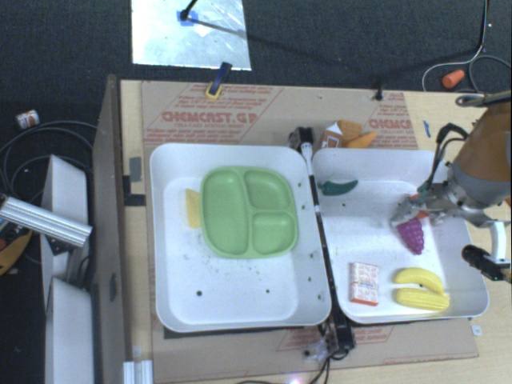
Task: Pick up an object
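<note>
My gripper [410,211] hangs over the right side of the right bin [376,314], reaching in from the right. Directly below it and touching its tip lies a purple bunch of grapes [412,236]. Nearer the front of the same bin are a yellow banana [420,277] and a yellow corn cob [418,298], with a small white and red box [364,283] to their left. A dark green curved piece [339,186] rests near the bin's back left corner.
The left bin [172,214] holds a green divided plate [246,213] and a yellow piece [193,208] by the plate's left edge. Orange items [350,134] sit on the cardboard behind the right bin. A divider [316,214] runs between the bins.
</note>
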`<state>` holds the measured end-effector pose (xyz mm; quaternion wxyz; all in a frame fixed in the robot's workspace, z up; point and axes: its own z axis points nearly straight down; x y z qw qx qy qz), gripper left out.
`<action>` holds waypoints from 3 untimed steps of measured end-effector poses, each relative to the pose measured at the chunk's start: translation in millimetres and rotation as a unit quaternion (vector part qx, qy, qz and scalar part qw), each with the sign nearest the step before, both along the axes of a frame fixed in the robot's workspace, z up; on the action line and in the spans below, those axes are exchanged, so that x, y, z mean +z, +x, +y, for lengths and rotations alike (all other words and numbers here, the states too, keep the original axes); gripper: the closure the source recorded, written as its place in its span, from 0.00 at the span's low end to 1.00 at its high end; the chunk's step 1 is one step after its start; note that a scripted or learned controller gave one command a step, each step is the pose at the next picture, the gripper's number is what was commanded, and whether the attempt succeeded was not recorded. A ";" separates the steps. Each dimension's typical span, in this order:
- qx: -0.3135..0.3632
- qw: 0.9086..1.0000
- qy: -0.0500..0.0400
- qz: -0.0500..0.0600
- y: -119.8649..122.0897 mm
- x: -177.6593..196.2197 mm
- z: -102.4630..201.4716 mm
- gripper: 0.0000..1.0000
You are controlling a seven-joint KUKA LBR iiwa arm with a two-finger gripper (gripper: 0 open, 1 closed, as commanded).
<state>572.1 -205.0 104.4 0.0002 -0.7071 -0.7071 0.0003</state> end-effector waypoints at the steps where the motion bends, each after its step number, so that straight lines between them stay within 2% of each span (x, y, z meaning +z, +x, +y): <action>1: 0.000 1.000 0.000 0.001 -32.3 -21.1 -1.5 0.00; 2: 0.001 1.000 -0.001 -0.002 -29.4 -9.1 -1.5 1.00; 3: 0.007 1.000 0.001 -0.006 -19.8 91.7 106.5 1.00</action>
